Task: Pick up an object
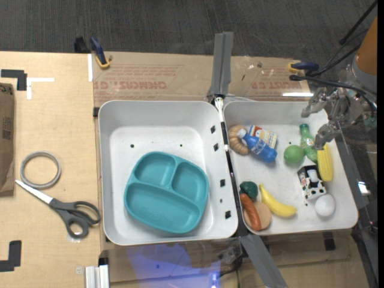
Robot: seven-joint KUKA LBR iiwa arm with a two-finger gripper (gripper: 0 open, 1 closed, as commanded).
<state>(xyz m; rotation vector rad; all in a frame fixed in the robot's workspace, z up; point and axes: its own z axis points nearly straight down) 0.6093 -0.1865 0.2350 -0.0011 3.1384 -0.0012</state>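
Hovering over the right white bin's [342,221] far corner, the metal two-finger gripper [321,141] gripped nothing.
Its fingers hung parted; a yellow plastic corn cob [324,164] lay just below, a green ball [293,155] beside.

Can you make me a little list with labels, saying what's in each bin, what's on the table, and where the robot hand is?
Left bin: teal tray with three compartments
Right bin: banana, corn, green ball, white egg, blue bottle, carrot, black-and-white box, other toy food
Table, left side: scissors, tape roll
Gripper: over the right bin's far right side, above the corn
Holding anything: nothing visible between the fingers
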